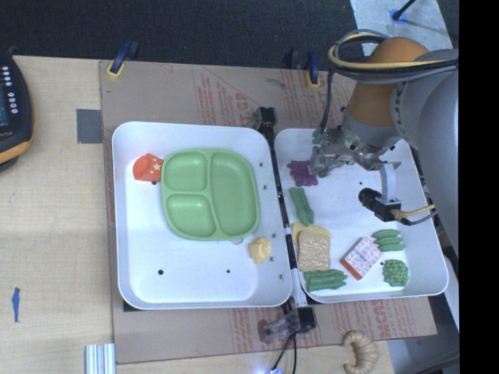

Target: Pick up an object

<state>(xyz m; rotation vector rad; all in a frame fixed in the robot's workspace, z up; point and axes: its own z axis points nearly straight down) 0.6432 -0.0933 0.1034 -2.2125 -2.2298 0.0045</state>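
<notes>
Camera view: gripper [321, 164] low over right bin [425, 287], far-left corner, just beside purple toy [302, 173]; finger opening cannot be told, nothing seen held. Green pod [301, 205] and toast slice [314, 249] lie nearer. Left bin [136, 279] holds green divided plate [210, 193].

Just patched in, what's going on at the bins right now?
The grey arm reaches in from the right, its claw down over the far-left part of the right bin, right beside a purple toy. Nothing visibly sits in the claw yet. The rest of the right bin's toys lie untouched: a green pod, a slice of bread, green beans and a red-and-white packet. The left bin carries a green divided plate.
</notes>
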